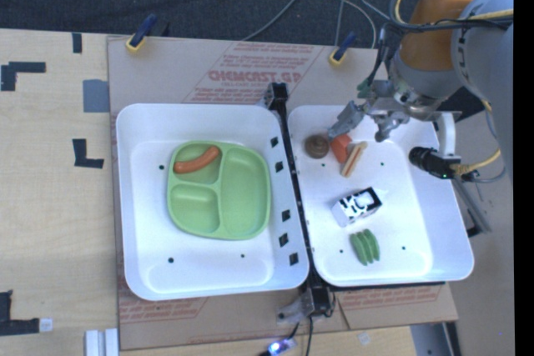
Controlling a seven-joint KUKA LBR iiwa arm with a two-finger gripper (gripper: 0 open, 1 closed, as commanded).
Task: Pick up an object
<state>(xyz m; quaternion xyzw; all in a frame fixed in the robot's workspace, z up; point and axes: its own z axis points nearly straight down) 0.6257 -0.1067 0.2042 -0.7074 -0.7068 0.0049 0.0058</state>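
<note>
My gripper (pixel 365 125) hangs over the back of the right bin (pixel 434 250), its two fingers (pixel 344 124) spread apart with nothing between them. Just below it lie a hot dog in a bun (pixel 354 158), a red-orange piece (pixel 340 147) and a round brown item (pixel 315 147). Nearer the front of that bin are a white box with black markings (pixel 358 206) and a green pea pod (pixel 365 247). The left bin (pixel 146 263) holds a green divided plate (pixel 220 189) with an orange sausage (pixel 197 159) in its back left section.
A black divider with clips (pixel 288 179) runs between the two bins. Cables trail across the dark floor behind the bench. Yellow clamps (pixel 140 34) pin the cardboard sheet at the back. A black connector (pixel 425 157) sticks out at the right bin's right side.
</note>
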